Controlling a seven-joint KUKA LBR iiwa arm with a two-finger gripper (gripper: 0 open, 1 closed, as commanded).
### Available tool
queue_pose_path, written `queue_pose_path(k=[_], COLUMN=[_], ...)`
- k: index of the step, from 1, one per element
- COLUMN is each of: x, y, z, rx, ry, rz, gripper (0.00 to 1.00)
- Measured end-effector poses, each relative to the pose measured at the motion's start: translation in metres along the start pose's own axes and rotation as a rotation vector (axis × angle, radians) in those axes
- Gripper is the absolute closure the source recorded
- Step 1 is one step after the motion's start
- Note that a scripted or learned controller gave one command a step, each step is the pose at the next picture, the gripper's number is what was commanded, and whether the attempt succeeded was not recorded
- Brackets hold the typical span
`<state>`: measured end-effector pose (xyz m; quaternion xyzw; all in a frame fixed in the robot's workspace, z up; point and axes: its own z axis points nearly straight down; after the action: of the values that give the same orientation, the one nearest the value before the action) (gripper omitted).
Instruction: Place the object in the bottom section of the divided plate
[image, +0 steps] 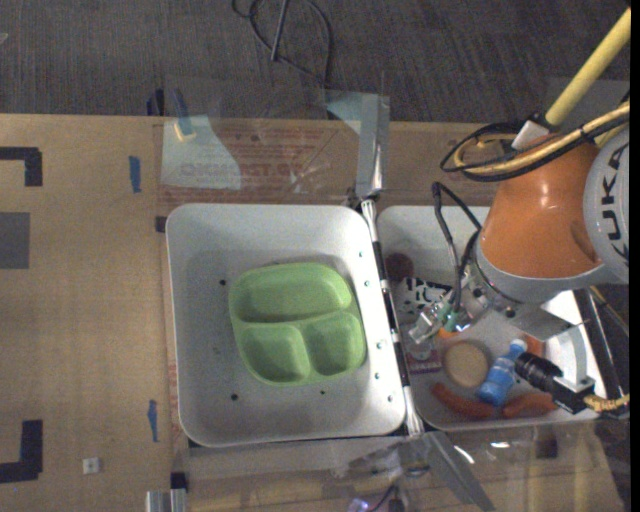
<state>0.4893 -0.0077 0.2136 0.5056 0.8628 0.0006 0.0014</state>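
A green divided plate (296, 322) lies in the left bin (200, 250), with one long section toward the top and two smaller sections toward the bottom. My gripper (440, 322) hangs low over the right bin (415, 225), near its left wall, below the orange band of the arm (540, 225). Under and beside it lie several small items: a dark round piece (400, 265), a tan disc (465, 365), a blue bottle (497, 378) and two reddish sausages (465, 403). Nothing visible sits between the fingers.
The metal divider rail (385, 330) runs between the two bins. Cables (455, 240) loop from the arm over the right bin. A black-and-white patterned card (425, 292) lies under the gripper. A clear plastic sheet (260, 150) sits behind the left bin.
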Motion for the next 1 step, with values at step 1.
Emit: queue_pose_path(k=[1], x=[0.0144], y=[0.0058], z=[0.0293], rx=[0.003], ry=[0.003], rz=[-0.12], gripper=[1.0])
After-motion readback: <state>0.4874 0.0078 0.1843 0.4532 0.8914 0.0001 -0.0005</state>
